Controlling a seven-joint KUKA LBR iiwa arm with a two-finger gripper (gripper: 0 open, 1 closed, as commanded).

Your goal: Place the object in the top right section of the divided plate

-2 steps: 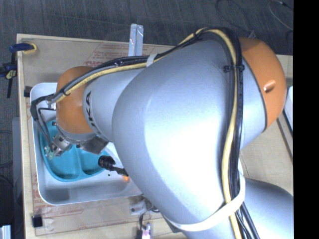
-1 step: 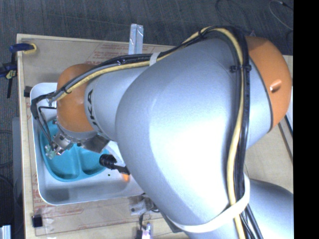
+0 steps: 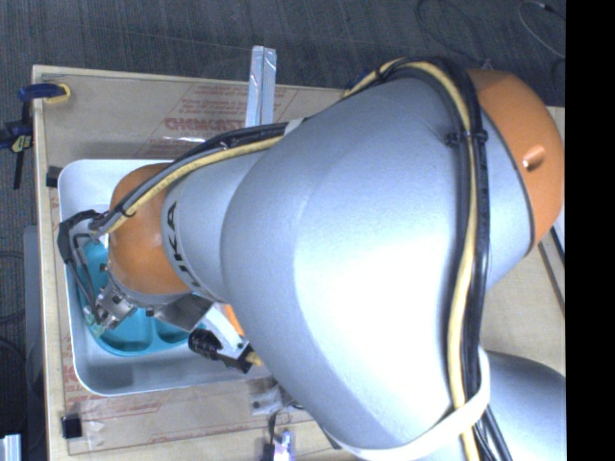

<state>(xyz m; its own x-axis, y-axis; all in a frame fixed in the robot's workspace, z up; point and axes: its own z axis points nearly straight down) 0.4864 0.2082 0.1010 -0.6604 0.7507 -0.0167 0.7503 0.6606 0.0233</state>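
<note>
The grey arm with its orange wrist band (image 3: 144,243) covers most of the camera view and reaches down into the left white bin (image 3: 72,185). Below the wrist lies a teal divided plate (image 3: 130,332), only partly in sight at the bin's near left. The gripper (image 3: 96,305) hangs just over the plate's left part, largely masked by the wrist. I cannot make out any object between its fingers, and the plate's sections are mostly hidden by the arm.
The bin's white walls close in on the left and near sides. A metal upright (image 3: 260,86) stands behind the bin. A blue clamp (image 3: 38,92) sits at the bench's far left corner. The arm hides the right bin.
</note>
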